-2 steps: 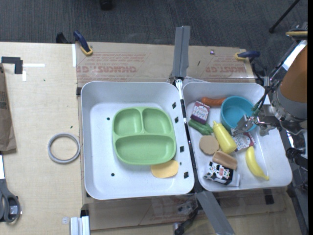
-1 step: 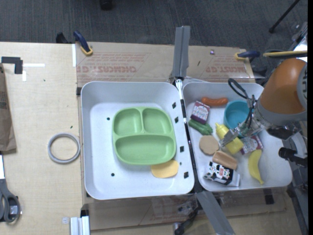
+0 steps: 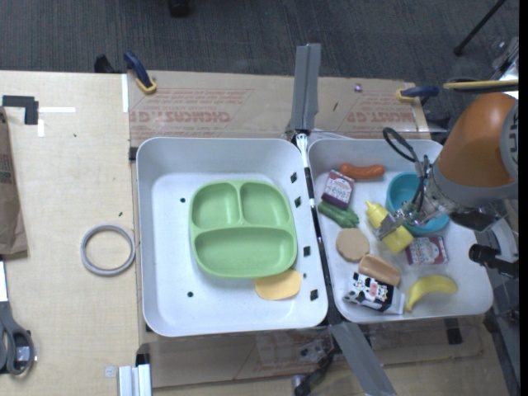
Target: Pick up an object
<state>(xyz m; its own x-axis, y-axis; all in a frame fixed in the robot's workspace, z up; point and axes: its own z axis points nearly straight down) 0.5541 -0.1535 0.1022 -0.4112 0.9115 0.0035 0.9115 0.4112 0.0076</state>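
The right bin [image 3: 478, 304] holds several toy foods: an orange sausage [image 3: 363, 171], a purple-and-white packet [image 3: 337, 189], a green pickle [image 3: 338, 214], a blue cup [image 3: 403, 192], a tan round biscuit [image 3: 352, 244], a bun [image 3: 379, 268], a cow-patterned carton [image 3: 369, 291], a banana [image 3: 431, 288] and a pinkish packet [image 3: 426, 252]. My gripper [image 3: 406, 218] is low in this bin, at the blue cup's front edge and right against a yellow bottle-like piece [image 3: 388, 228]. The orange-banded wrist [image 3: 478, 143] covers the bin's right side.
The left bin [image 3: 157, 221] holds a green divided plate [image 3: 243, 228] with a yellow slice [image 3: 278, 285] at its front edge. On the bench to the left lie a grey tape ring [image 3: 108, 248], scissors [image 3: 12, 349] and a brown bag [image 3: 10, 196]. A clamp [image 3: 140, 71] sits at the back.
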